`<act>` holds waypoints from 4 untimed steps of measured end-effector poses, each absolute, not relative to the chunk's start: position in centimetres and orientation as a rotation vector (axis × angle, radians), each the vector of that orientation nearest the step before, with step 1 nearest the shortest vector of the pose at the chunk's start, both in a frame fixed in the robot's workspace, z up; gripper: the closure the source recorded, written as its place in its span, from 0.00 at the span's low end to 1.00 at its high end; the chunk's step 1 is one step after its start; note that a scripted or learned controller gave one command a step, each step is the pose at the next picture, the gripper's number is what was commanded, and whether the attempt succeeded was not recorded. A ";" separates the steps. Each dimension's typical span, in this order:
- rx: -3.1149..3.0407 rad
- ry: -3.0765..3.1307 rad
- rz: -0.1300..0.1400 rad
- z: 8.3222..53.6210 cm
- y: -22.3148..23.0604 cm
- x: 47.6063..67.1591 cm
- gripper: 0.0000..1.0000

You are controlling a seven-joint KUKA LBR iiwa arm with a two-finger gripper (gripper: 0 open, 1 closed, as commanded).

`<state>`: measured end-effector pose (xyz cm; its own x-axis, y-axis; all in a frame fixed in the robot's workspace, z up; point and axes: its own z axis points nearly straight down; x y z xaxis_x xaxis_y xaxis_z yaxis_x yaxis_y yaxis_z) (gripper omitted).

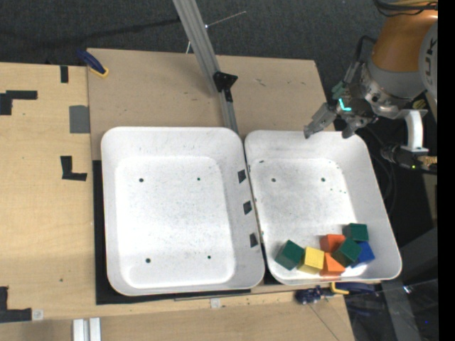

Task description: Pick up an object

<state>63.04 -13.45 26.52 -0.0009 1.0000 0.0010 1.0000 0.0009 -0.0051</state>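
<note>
- Right, the arm is hanging at the far right corner of the right bin, its orange band glowing above the grey wrist.
- Its gripper is sitting just over that bin's far rim, fingers spread apart — one dark tip pointing left, the other out to the right, and nothing between them.
- Down at the near right corner of the right bin, well apart from the gripper, the blocks are crowding together in a tight cluster.
- Leading the pack on the left is a dark green block, tilted, touching a yellow block just beside it.
- An orange block is pressing against the yellow one, and a red-orange block is peeking out just behind it.
- Another green block is wedging in at the middle, a third green block is sitting at the far edge of the cluster, and a blue block is hugging the bin's right wall.
- The left bin is lying flush against the right bin, their rims touching along the middle — just speckles and small dark dots showing on its floor.
- A grey metal pole is slanting down from the top toward the seam between the bins.
- A small blue-and-yellow object is resting on the bench, far left of the pole.
</note>
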 end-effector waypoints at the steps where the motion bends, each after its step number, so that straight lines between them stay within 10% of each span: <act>1: -2.219 -2.224 0.001 26.8 -13.5 63.1 0.00; 4: -2.217 -2.220 0.008 8.8 -13.8 62.8 0.00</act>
<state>62.82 -13.77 8.79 -0.0014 1.0000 -0.0005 1.0000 0.0014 -0.0069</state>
